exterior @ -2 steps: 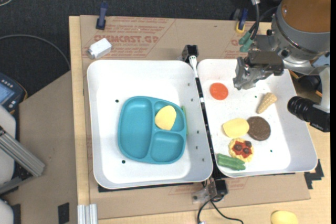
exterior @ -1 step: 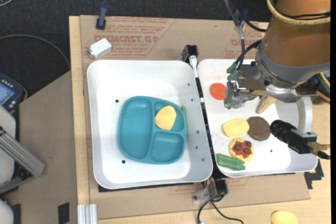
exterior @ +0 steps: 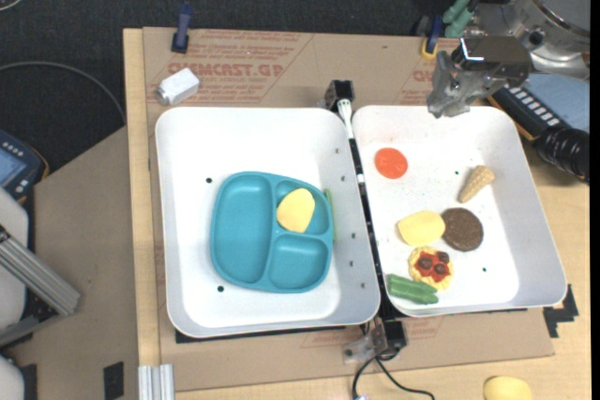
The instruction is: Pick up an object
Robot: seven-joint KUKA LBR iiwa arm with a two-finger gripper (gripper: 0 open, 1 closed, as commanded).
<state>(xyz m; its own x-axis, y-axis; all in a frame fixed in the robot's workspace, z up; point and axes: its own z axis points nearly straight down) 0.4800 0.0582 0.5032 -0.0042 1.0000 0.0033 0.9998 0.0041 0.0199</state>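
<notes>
The right bin (exterior: 525,286) holds an orange-red disc (exterior: 391,163), a tan cone (exterior: 475,183), a yellow piece (exterior: 420,227), a brown round cookie (exterior: 462,229), a small pizza piece (exterior: 431,267) and a green pod (exterior: 412,289). In the left bin (exterior: 187,201) lies a blue divided plate (exterior: 272,231) with a yellow lemon-like piece (exterior: 296,211) on it. My gripper (exterior: 450,103) hangs over the far edge of the right bin, above and behind the orange-red disc, with nothing visibly held.
A white block (exterior: 178,87) and a blue clamp (exterior: 181,30) sit on the cardboard behind the left bin. A black clip (exterior: 339,95) joins the bins at the back. Another yellow object (exterior: 504,388) lies at the front right, off the bins.
</notes>
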